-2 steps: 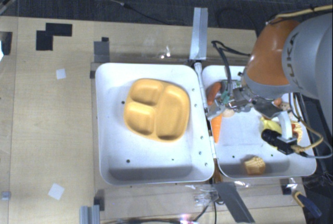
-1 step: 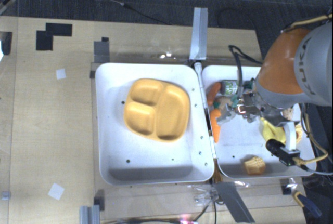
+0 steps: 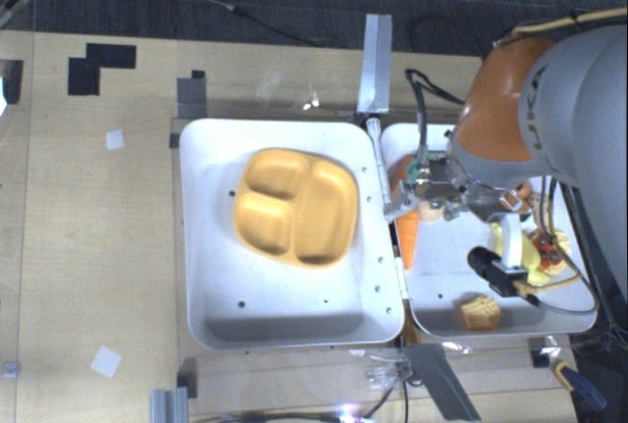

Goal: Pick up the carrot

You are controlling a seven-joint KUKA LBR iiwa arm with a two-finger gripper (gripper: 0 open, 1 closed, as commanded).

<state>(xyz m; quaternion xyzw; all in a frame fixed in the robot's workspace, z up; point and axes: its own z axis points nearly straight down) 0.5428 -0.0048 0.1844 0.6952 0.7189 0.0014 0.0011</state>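
We see a smooth pointy orange carrot (image 3: 406,237) at the right bin's (image 3: 510,323) nine o'clock, metal gripper (image 3: 429,192) above it, we cannot tell its grip, lumpy yellow tray (image 3: 295,206).

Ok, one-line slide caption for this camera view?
KUKA arm's gripper hovers over the carrot in the right bin; yellow divided plate in the left bin.

Pincer (image 3: 424,205) sits just above the carrot (image 3: 406,237) in right bin (image 3: 432,313).

We count two white bins (image 3: 196,313), one yellow divided plate (image 3: 296,205), one carrot (image 3: 406,237), one small tan item (image 3: 480,312), and maybe one yellow object (image 3: 535,249), half hidden.
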